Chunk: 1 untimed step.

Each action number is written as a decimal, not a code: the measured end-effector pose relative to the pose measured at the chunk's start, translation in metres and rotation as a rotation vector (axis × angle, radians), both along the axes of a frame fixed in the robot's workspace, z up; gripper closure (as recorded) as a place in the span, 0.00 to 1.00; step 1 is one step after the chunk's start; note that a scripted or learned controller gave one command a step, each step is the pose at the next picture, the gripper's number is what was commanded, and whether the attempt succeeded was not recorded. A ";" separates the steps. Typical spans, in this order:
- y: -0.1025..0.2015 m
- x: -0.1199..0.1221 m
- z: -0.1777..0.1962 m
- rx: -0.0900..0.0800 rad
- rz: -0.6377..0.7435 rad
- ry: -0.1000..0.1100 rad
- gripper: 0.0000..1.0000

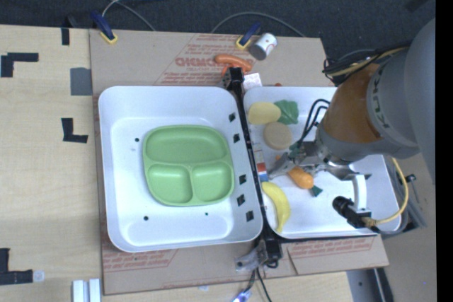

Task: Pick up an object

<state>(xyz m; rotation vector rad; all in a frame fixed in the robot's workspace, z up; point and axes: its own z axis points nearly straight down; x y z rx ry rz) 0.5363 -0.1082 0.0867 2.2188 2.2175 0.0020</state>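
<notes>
Down in the right bin (379,223), the gripper (296,165) hangs by an orange carrot (302,179); whether it is grasping cannot be told. Nearby, a banana (278,203) lies lengthwise.

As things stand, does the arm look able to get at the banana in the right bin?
Probably yes. The banana lies uncovered near the right bin's left wall, just beside the gripper, which hovers by the orange piece. The close wall may cramp a grasp.

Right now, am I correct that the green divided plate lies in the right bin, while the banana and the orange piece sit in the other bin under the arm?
Not quite: the camera view shows the green divided plate in the left bin. The banana and the orange piece do sit in the other bin, under the arm.
</notes>
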 end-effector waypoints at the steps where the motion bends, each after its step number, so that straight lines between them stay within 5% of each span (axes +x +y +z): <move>1: 0.000 0.001 0.010 -0.002 0.001 -0.002 1.00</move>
